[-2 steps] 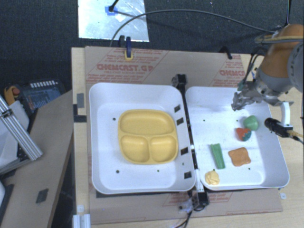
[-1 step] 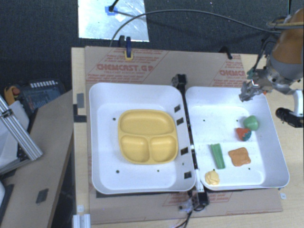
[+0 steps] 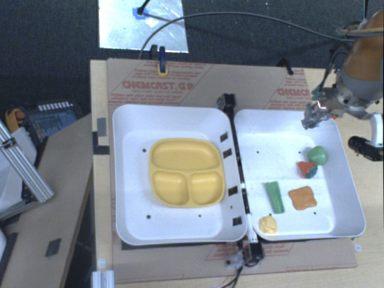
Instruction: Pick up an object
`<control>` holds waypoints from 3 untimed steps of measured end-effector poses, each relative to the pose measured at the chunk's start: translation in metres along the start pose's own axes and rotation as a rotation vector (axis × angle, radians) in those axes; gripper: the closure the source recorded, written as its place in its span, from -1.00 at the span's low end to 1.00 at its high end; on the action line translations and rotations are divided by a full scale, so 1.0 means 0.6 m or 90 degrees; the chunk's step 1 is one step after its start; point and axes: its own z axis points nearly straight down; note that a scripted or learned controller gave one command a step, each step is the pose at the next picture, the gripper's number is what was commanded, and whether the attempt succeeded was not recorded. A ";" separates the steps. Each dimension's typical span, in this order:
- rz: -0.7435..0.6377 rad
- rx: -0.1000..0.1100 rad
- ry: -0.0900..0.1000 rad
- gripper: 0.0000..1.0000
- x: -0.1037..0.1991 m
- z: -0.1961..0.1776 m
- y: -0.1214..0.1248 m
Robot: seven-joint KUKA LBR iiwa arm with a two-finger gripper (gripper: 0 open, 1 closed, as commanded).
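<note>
Nearest me, at the near edge of the right-hand white bin (image 3: 345, 221), sits a small pale yellow lump (image 3: 268, 224). Going left to right from the left-hand white bin (image 3: 129, 161), I see a yellow three-compartment plastic tray (image 3: 185, 171), then in the right bin a green stick (image 3: 275, 197), an orange flat piece (image 3: 302, 197), a small red-orange piece (image 3: 307, 169) and a round green ball (image 3: 317, 155) touching it. My pincer (image 3: 313, 117) hovers over the right bin's far right corner, above the ball; I cannot tell whether it is apart or together. I judge the risk is closing on two touching pieces, or clipping the bin wall.
</note>
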 end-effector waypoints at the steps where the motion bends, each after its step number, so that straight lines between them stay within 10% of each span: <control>1: -0.003 0.001 0.001 1.00 0.102 -0.004 0.012; 3: -0.003 0.001 0.002 1.00 0.278 0.017 0.011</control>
